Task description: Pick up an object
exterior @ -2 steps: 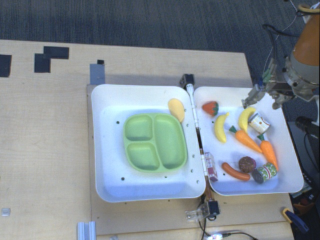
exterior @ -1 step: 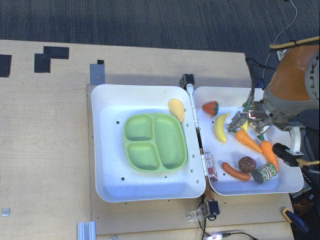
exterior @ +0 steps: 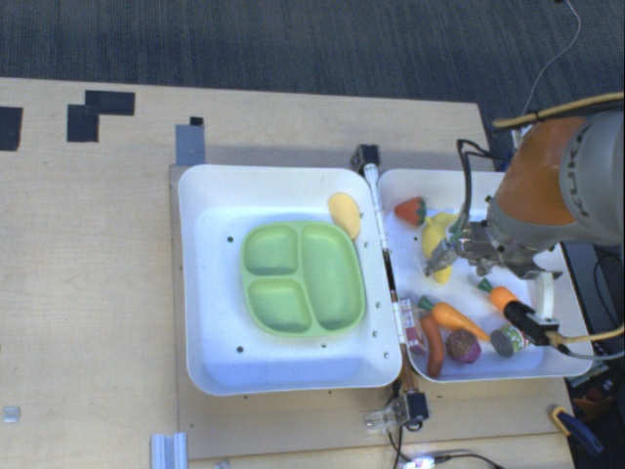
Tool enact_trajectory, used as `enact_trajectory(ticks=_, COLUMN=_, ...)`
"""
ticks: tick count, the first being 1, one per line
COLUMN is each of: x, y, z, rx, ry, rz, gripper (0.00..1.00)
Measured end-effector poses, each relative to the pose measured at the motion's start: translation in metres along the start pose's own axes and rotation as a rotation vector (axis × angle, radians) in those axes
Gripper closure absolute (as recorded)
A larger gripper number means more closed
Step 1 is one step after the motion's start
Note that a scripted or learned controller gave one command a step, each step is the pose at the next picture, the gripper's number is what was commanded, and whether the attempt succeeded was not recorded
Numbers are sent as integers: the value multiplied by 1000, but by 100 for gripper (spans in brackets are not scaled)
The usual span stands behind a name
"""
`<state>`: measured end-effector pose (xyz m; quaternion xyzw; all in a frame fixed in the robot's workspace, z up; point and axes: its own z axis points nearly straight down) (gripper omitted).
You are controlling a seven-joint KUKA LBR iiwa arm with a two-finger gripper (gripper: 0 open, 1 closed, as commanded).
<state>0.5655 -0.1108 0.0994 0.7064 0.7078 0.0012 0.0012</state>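
The right bin (exterior: 547,364) holds several toy foods: a red strawberry-like piece (exterior: 410,209), a yellow piece (exterior: 436,233), two orange carrots (exterior: 455,317) (exterior: 499,296), a red-brown sausage (exterior: 433,345), a purple onion (exterior: 463,346) and a grey-green piece (exterior: 506,340). My gripper (exterior: 442,259) is low in this bin, directly over the yellow piece, which shows above and below it. The gripper covers the middle of that piece. In the left bin (exterior: 210,291) lies a green divided plate (exterior: 301,277), with a yellow lemon-shaped toy (exterior: 344,212) at its upper right.
The arm's grey body and orange band (exterior: 547,179) hang over the right bin's right half and hide part of its floor. A black clamp (exterior: 366,154) sits at the top of the divider between the bins. Cables trail by the front edge (exterior: 405,413).
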Motion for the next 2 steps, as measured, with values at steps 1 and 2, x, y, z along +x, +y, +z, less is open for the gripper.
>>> enact_trajectory(ticks=1, x=1, y=1, z=-11, rx=-3, ry=0, rz=-1, gripper=100)
enact_trajectory(ticks=2, x=66, y=-34, z=-86, rx=0, ry=1, rz=-3, gripper=100)
